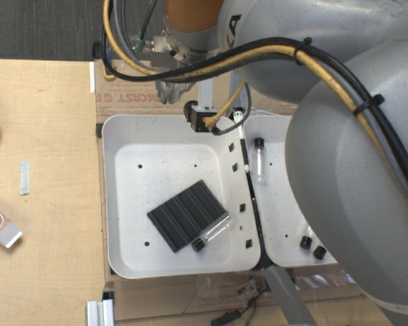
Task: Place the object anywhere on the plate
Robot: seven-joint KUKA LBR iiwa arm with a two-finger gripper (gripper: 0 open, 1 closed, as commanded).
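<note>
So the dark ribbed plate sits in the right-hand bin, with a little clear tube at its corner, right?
Not quite. The camera view shows the dark ribbed plate in the left bin, not the right one. The rest holds: a little clear tube lies at its lower right corner.

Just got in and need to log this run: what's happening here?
A grey robot arm reaches in over two white bins. In the left bin a dark ridged plate lies flat, with a small clear vial resting at its lower right edge, partly on it. A second vial lies in the right bin. The arm is not touching either vial.
</note>
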